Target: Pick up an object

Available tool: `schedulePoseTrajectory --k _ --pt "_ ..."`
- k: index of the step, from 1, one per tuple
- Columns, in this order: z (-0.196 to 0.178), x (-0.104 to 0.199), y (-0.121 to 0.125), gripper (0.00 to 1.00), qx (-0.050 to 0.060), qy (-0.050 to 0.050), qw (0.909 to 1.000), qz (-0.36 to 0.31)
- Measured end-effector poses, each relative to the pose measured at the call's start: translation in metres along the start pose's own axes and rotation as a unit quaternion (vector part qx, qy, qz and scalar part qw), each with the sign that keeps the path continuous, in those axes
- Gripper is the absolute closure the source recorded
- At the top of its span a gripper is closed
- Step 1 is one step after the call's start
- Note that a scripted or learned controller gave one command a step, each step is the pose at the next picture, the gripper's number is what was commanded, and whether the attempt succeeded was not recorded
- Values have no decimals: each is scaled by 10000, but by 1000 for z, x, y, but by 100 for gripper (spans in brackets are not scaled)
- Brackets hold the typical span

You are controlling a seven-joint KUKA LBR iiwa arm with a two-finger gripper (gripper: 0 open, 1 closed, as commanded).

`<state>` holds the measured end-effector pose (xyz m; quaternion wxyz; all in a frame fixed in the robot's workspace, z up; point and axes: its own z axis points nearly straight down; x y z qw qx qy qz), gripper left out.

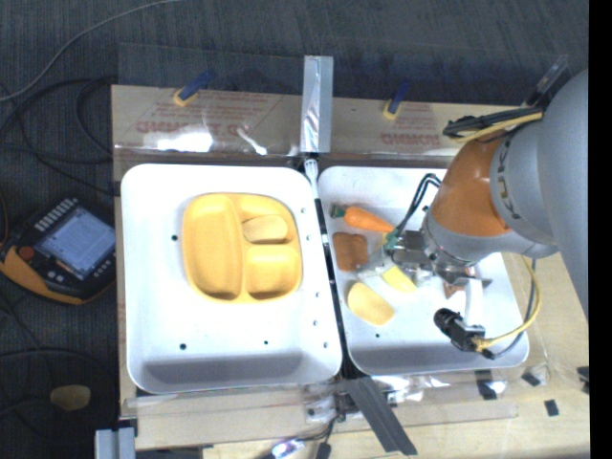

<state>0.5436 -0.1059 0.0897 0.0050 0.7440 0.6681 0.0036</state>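
- Camera view: two white bins sit side by side on the counter point(134, 103), the left bin point(153, 342) and the right bin point(402, 357), touching along a middle seam.
- In the left bin lies a yellow tray point(215, 251) with compartments; a tan piece point(265, 228) rests in its far right compartment.
- The arm point(535, 180) reaches in from the right over the right bin, its orange band point(469, 194) above the wrist.
- The gripper point(413, 253) hangs low over the middle of the right bin; whether the fingers are apart or together cannot be told, since the wrist hides them.
- A carrot point(368, 221) lies at the far left of the right bin, just left of the gripper.
- A brown block point(350, 250) sits near the left wall, just on the near side of the carrot.
- A yellow wedge point(398, 278) lies at the gripper's near-left edge; contact cannot be told.
- A yellow round point(370, 304) lies nearer still, left of centre, beside the wedge.
- A black cable with a yellow strand point(478, 338) loops from the arm over the near right of that bin.
- On the floor to the left lies a handheld pendant point(62, 251) with a screen, well apart from the bins.
- A metal post point(316, 103) stands at the far side between the bins, with two blue-and-yellow clamps point(194, 86) on the counter's far edge.
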Motion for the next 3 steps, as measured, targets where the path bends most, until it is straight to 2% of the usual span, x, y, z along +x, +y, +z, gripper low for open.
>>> schedulePoseTrajectory --k 1,2,3 --pt "-10 1 1 100 -6 19 10000 2" --pt "-118 106 49 100 75 2 9991 -419" --pt "-123 153 46 100 83 -1 9996 -273"
